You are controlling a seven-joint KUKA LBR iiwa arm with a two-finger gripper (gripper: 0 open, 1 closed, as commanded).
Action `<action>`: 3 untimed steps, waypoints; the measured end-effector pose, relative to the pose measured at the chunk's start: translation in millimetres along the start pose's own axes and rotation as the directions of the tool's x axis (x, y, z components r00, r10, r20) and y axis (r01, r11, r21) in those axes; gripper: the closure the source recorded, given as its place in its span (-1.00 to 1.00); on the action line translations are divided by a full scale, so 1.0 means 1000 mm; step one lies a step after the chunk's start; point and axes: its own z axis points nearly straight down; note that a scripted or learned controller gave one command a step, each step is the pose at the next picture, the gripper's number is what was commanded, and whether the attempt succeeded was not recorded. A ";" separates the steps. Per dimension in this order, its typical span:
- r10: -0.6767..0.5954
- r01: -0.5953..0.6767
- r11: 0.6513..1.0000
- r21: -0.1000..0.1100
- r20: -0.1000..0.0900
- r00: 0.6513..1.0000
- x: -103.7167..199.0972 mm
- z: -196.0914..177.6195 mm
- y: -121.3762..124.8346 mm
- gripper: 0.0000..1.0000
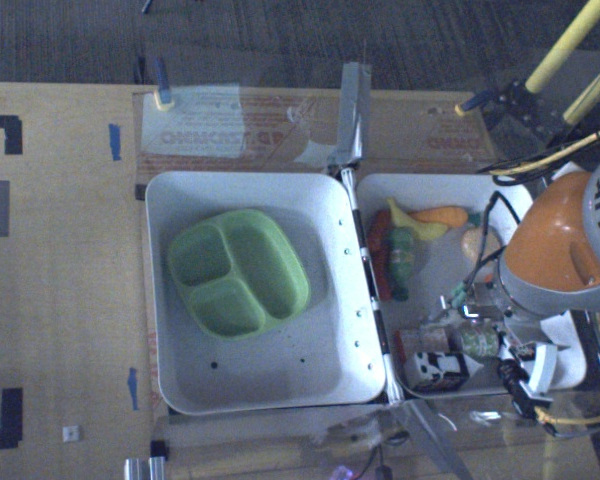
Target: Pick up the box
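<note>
From the overhead camera view, we see the tool (467,320) lowered into the right bin (500,186), just above the box (435,356) in that bin's near-left corner; we cannot tell how it is set. The box shows black-and-white artwork, unreadable. A green divided plate (238,272) lies in the left bin (165,298). Mirrored lettering on cardboard (205,128) on the table (60,268) stays illegible.

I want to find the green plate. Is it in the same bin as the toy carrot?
No, the green divided plate lies in the left bin, while the toy carrot lies in the right bin.
</note>
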 end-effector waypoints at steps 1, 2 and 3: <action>-0.056 0.056 0.998 0.016 -0.005 0.998 -0.006 0.007 0.066 -1.00; -0.055 0.055 0.998 0.012 -0.004 0.998 -0.006 -0.004 0.067 1.00; -0.055 0.055 0.998 0.012 -0.004 0.998 -0.006 -0.004 0.067 -1.00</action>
